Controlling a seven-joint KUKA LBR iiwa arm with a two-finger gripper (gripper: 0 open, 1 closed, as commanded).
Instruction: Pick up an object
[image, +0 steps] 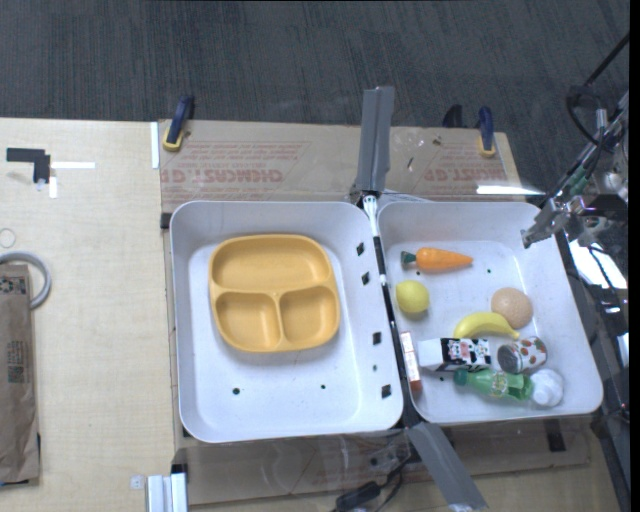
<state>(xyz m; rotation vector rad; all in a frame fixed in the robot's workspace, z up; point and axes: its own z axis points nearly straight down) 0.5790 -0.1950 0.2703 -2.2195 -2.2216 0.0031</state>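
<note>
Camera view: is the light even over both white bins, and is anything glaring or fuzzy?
Camera view: light falls fairly evenly; the yellow three-compartment plastic tray in the left white bin shows soft shading in its wells. Bright reflections streak the right white bin along its far rim and right wall. The gripper at the right edge looks thin and blurry; the small green bottle and its neighbours blend together.

At the right edge of the camera view, a thin metallic part of the robot (560, 212) juts leftward at a slant, with dark cables looping above it. Its tip hangs high and its finger state cannot be made out.
</note>
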